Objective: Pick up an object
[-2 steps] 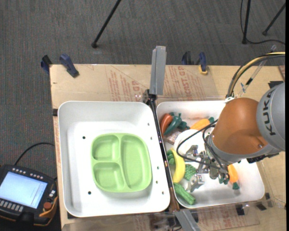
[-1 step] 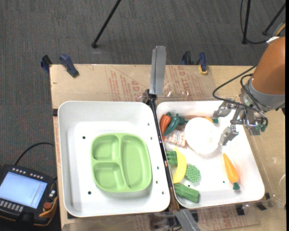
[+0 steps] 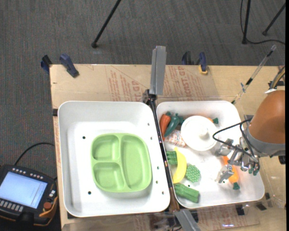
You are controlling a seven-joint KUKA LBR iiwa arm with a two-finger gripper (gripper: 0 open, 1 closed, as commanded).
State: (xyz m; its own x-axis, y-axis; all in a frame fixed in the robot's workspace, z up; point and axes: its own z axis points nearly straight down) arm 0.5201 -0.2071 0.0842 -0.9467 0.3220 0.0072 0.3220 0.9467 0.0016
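The arm enters from the right and its orange band and grey wrist cover the right rim of the right bin. The gripper is a small cluster of metal and cable, too fine to read; I cannot tell if it is released or clenched. Beneath it lies an orange carrot with a green tip, partly hidden by the gripper, near the bin's right side. Whether the two touch cannot be made out.

Other toys crowd the left part of that bin. A white lid sits near the middle. To its left are a second carrot, a dark green piece and a clear packet whose contents are unclear. Below are a banana, a knobbly green piece touching it, and a green cucumber by the front wall.

The left bin holds a green tray with three compartments, lying flat. Both bins stand on the desk. A pendant with a lit screen is cut off at the lower left.

The arm is bent low over the bin, with the gripper pointing down and leftward.
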